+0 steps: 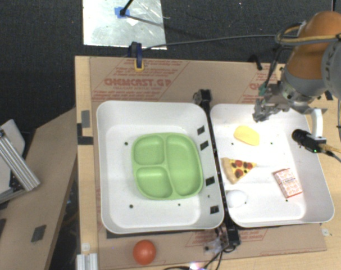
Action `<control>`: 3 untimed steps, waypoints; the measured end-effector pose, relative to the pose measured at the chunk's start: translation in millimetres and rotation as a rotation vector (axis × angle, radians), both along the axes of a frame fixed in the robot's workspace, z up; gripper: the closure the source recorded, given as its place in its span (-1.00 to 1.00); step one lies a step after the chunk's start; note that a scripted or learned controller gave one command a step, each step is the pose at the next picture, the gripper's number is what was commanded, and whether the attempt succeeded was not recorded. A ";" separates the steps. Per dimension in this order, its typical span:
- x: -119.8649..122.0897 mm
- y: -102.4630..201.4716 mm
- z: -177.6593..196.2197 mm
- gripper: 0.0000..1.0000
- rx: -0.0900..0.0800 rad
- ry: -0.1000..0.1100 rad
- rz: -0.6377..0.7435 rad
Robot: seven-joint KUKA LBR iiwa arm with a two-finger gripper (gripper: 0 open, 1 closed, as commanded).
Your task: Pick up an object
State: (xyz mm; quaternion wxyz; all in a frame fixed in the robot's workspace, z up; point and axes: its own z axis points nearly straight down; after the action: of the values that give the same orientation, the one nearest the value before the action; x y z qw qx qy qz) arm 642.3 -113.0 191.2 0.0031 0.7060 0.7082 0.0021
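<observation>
Hovering: my gripper (262,112) hangs over the far end of the shallow white right-hand bin (312,208), above its floor and not touching anything as far as I can see.
Grip state: honestly can't tell from this angle, the tip is a dark blur, so no claim on spread or pinched.
Nearest target: smooth pale-yellow oval lump (246,135), lying just toward the near side of me, apart from the walls.
Other options: flat toy pizza slice with red toppings (237,169) close to the divider, small red-and-white printed carton (286,182) lying flat, rounded white blob (236,197) in the near corner that barely stands out against the bin.
Left bin: white bin (115,129) holding a glossy green three-compartment plastic tray (167,165), well apart from me.
My pick: I'd guess the yellow oval, since it's closest and has open floor all around.
How to do it well: centre over its middle, line up across the short axis, come straight down, close low on its sides.
Risk: it looks rounded and slick, so a high or off-centre squeeze could squirt it out sideways.
Pizza note: looks thin, hard to get under.
Carton note: flat faces, probably easier to clamp.
</observation>
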 end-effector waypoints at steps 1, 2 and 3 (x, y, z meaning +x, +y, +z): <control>1.3 -0.2 33.0 1.00 0.001 0.002 0.001; 8.2 49.7 28.0 1.00 0.002 0.004 0.005; 3.9 104.9 40.6 1.00 0.003 0.005 0.007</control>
State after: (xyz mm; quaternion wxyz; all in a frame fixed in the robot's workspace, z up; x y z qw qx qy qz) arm 646.2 -8.2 231.8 0.0004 0.7037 0.7105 0.0015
